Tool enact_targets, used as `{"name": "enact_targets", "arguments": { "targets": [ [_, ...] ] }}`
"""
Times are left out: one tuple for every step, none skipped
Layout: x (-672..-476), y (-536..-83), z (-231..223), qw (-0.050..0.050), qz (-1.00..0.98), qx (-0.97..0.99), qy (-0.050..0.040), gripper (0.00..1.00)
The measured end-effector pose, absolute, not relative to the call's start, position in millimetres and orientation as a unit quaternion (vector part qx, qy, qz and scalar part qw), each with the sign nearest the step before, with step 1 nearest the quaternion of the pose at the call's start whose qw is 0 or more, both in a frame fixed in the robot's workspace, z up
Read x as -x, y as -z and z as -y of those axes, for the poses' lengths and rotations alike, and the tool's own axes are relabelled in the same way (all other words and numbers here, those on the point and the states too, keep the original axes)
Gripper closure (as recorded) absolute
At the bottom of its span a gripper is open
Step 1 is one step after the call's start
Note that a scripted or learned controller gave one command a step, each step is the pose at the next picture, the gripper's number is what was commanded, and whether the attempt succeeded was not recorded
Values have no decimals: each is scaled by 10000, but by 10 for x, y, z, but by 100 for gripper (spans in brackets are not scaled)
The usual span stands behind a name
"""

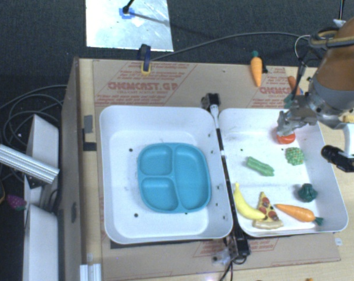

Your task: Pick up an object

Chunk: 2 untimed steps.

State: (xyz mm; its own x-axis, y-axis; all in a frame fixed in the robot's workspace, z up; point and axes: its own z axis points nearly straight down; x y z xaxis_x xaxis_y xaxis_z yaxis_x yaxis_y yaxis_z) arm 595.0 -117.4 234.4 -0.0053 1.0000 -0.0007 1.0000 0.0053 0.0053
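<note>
- Red and partly hidden, a small round plastic toy, perhaps a tomato point(286, 137), lies at the far edge of the right-hand shallow white bin point(336, 199); it looks like the thing the arm is after.
- The grey metal gripper point(289, 124) sits right over that red toy, its tip just above or touching it, on the grey arm with an orange band point(341, 69) reaching in from the right.
- Whether the gripper is wide, narrow or closed on anything I cannot tell: the tips blur into the toy beneath them.
- Nothing is visibly lifted, so I judge the task not yet done; the approach looks finished, and the closing and raising are left.
- Other candidates rest in the same bin: a green pea-pod-shaped toy point(259, 165) near the middle, a light green broccoli floret point(293, 156) just beside the red toy, a dark green leafy toy point(306, 192), an orange plastic carrot point(297, 213), a yellow banana point(246, 204) and a pizza-slice toy point(266, 210) touching it.
- The left-hand shallow white bin point(121, 157) holds a blue plastic divided plate point(173, 177).
- A second orange carrot point(257, 69) lies outside the bins on the cardboard-covered surface point(165, 84), well apart from the gripper.
- The red toy's nearness to the bin wall could make the grasp awkward.
</note>
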Motion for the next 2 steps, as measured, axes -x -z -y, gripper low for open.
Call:
{"name": "enact_targets", "arguments": {
  "targets": [
    [-5949,-2343,1173,19,-7088,-7054,-17,0],
    [-5960,-2452,1169,31,-7097,-7045,-28,100]
  ]
}}
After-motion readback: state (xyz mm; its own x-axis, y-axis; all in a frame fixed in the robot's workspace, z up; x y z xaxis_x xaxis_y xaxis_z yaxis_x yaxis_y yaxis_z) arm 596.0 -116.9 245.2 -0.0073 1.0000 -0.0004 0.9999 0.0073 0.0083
